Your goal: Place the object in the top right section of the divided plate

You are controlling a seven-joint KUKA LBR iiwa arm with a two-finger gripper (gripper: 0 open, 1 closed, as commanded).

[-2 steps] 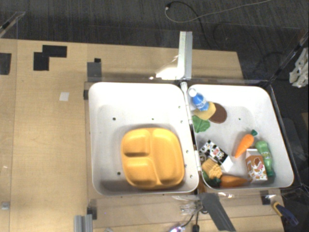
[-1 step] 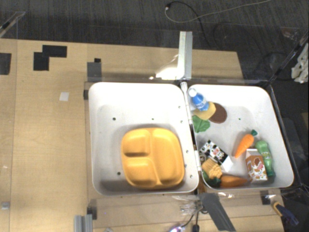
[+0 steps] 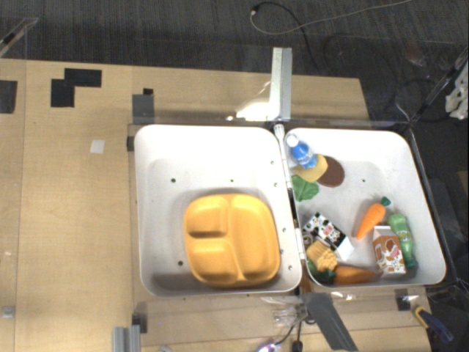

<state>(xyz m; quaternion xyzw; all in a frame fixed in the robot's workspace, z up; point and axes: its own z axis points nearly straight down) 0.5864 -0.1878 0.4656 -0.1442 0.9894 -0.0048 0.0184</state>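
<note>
1. Camera view looks down on a pile of small things along the left wall of the right bin [image 3: 366, 141], and several are hard to name. A black-and-white patterned piece [image 3: 323, 230] overlaps a tan lump [image 3: 319, 254], and an orange-brown item [image 3: 355, 274] lies against the near rim.
2. Which of these is the task's object cannot be told. All of them lie in the right bin, apart from the plate [image 3: 231, 237].
3. Easier to read are a clear bottle [image 3: 300, 151] with a blue cap at the far left corner and a brown and yellow disc [image 3: 322, 170] just beside it. A green leaf [image 3: 305, 190] sits below that.
4. A carrot [image 3: 370, 220] lies tilted toward mid-bin. Next to it a carton [image 3: 388, 249] touches a green bottle [image 3: 400, 233] by the right wall.
5. The yellow divided plate sits in the near half of the left bin [image 3: 205, 141], slightly turned, with its near edge close to the rim.
6. Both bins rest on a pale wooden bench [image 3: 66, 218] with black patches [image 3: 73, 85] at its far left.
7. A metal post [image 3: 281, 86] stands behind the seam between the bins. A cable [image 3: 330, 20] trails over the dark floor beyond.
8. The far half of the left bin and the middle of the right bin are open white floor.
</note>
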